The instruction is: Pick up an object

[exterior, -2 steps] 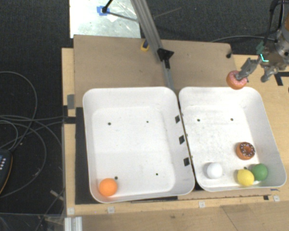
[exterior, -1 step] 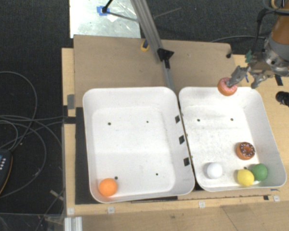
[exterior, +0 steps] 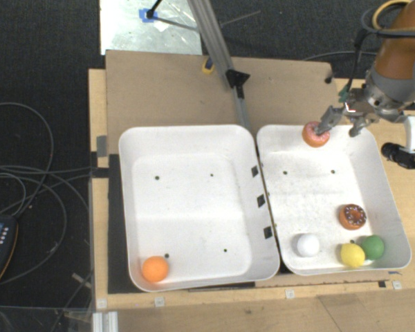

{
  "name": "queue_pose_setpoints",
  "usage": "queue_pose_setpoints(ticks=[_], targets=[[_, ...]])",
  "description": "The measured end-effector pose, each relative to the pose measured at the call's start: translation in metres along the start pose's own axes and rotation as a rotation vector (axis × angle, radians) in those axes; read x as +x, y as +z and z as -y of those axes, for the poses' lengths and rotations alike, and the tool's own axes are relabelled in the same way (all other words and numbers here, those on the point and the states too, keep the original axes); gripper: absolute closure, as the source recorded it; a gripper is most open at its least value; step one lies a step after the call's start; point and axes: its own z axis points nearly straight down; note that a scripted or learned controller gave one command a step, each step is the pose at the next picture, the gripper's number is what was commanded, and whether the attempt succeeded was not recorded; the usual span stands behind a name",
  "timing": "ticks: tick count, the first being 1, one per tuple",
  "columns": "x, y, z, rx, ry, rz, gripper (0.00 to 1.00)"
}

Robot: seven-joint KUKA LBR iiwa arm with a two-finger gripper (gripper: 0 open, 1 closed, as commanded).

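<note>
- The gripper (exterior: 342, 122) hung over the far edge of the right bin (exterior: 380, 178), its two fingers spread apart, one toward nine o'clock and one toward three o'clock.
- The nine o'clock finger (exterior: 327, 123) touched a pink doughnut (exterior: 316, 135); whether the doughnut sat between the fingers or only beside that one could not be told.
- The doughnut lay at the bin's twelve o'clock edge, just inside the rim.
- The arm (exterior: 400, 54), grey with an orange band, came in from two o'clock.
- Lower in the same bin, toward four o'clock, lay a brown doughnut (exterior: 352, 216) with speckled icing.
- Along the six o'clock edge sat a white ball (exterior: 307, 245), a yellow ball (exterior: 353, 254) and a green ball (exterior: 373, 247); the yellow and green ones touched, and the white one stood apart at their nine o'clock.
- The left bin (exterior: 187, 144) adjoined the right one and held an orange ball (exterior: 155, 269) in its seven o'clock corner.
- Both bins rested on a brown bench (exterior: 277, 88).
</note>
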Motion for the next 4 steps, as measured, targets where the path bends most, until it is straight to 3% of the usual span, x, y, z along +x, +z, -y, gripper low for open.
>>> queue_pose_setpoints(ticks=[1,2,3,4], targets=[[0.01,0.057,0.0,0.002,0.0,-0.001,0.0],[0.009,0.042,-0.002,-0.006,-0.003,0.001,1.0],[0.011,-0.024,-0.005,-0.01,0.0,0.002,1.0],[0.011,-0.009,-0.006,-0.003,-0.001,0.001,1.0]])
